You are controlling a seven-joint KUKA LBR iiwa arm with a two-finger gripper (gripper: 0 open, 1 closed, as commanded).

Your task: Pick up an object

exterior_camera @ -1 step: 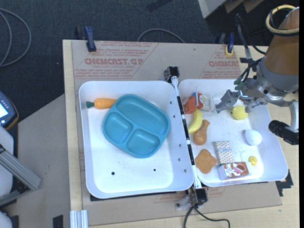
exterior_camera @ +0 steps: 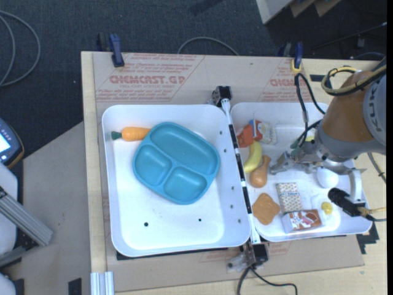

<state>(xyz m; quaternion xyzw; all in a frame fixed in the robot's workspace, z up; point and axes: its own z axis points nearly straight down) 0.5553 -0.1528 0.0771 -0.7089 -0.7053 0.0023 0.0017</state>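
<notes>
My gripper hangs low over the middle of the right bin, reaching in from the right below the orange band. Just to its left lie a yellow banana and an orange sausage-shaped piece. A patterned cracker packet lies right below it. A white egg rests under the wrist on the right. Nothing shows held in the gripper.
The right bin also holds a red and white packet, a tan cookie, a red-printed box and a small yellow piece. In the left bin, a blue divided plate lies beside a carrot.
</notes>
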